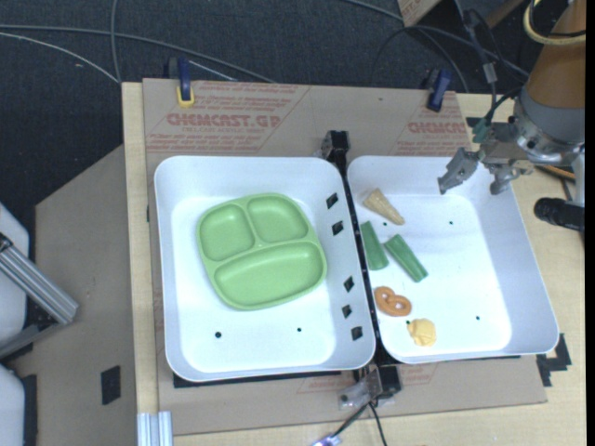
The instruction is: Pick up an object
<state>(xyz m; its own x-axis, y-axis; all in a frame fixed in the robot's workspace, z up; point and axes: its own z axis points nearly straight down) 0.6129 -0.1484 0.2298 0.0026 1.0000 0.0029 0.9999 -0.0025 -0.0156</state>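
I saw the gripper (pixel 478 177) at the upper right, fingers spread and empty. The nearest thing, a cone-shaped piece (pixel 383 206), lay in the right bin (pixel 521 277), upper left part. It looked light and stiff; I would grasp its wide end.

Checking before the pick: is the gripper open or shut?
Open. The gripper hangs over the right bin's far edge with its two fingers spread apart and nothing between them.
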